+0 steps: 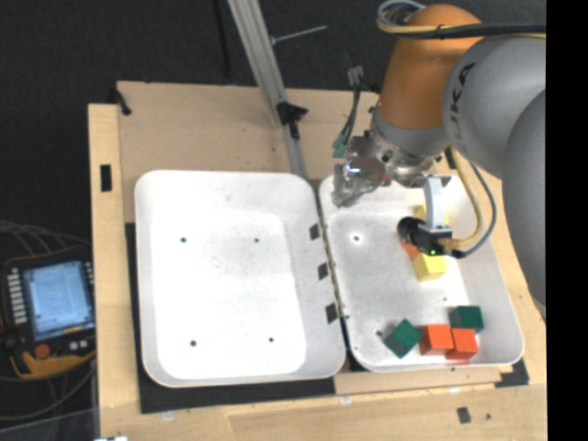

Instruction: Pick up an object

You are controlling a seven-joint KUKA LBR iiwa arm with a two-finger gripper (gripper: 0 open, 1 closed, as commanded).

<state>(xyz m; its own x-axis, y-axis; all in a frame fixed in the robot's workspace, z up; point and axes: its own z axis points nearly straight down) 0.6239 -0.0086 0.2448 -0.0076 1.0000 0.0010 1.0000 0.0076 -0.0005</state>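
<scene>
1 yellow block (429, 265) lies near hand (350, 186), to its right; hand state can't tell.

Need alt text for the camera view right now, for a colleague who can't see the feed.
The grey and orange arm reaches from the right, its hand over the far left corner of the right bin. That bin holds a yellow block, two green blocks and orange blocks; the left bin sits beside it.

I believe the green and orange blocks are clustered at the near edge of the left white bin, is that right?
Not quite: the camera view shows the green blocks and orange blocks clustered at the near edge of the right white bin, not the left white bin.
</scene>
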